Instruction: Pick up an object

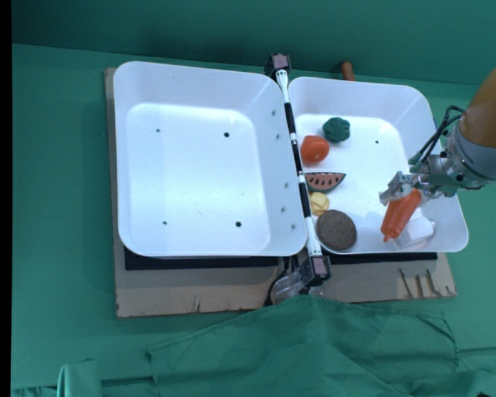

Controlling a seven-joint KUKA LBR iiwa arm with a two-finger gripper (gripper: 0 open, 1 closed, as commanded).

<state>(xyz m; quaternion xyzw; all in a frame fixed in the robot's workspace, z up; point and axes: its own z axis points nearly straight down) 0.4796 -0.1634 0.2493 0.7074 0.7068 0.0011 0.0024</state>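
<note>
Orange and carrot-shaped, the toy carrot (399,214) sits between the arm's fingers (396,190) over the right bin (446,231), its tip pointing down beside a white block (417,232). From where I stand, a green piece (337,128), a tomato (314,148), a watermelon slice (324,180) and a brown cookie (336,229) lie along that bin's left side. The left bin (132,147) sits just beside it on the counter (58,180).
</note>
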